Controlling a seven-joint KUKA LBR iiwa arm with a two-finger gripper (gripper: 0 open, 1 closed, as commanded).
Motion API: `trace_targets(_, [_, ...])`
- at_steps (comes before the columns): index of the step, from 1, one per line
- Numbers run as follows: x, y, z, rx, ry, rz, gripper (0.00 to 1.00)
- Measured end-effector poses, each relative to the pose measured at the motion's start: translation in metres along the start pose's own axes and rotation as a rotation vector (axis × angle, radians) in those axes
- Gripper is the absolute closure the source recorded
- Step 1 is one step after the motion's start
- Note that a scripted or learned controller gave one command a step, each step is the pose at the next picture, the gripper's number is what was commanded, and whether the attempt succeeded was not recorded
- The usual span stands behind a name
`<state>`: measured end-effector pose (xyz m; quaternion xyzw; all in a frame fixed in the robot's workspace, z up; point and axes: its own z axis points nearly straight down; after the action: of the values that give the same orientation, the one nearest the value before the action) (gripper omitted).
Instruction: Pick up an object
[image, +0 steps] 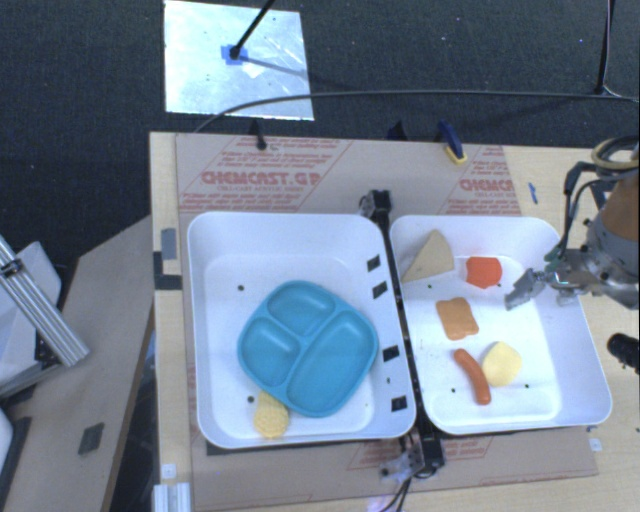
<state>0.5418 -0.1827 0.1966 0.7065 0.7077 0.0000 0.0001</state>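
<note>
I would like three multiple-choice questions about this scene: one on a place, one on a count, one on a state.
1. Where does the blue divided plate lie?
A. left bin
B. right bin
C. on the bench outside the bins

2. How many food items lie in the right bin?
A. two
B. five
C. eight

3. What is the gripper doing?
A. lifting the sausage
B. gripping the plate
C. poised above the right bin with nothing between its fingers

Answers: 1 A, it rests in the left bin. 2 B, five pieces lie there. 3 C, no item sits between its fingers.
</note>
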Motion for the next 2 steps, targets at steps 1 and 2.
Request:
trace_targets(1, [-0.008, -0.001, 0.045, 0.001, 0.000, 0.001, 0.00])
trace_targets(2, [-0.008, 0.001, 0.032, -0.004, -0.002, -0.001, 1.00])
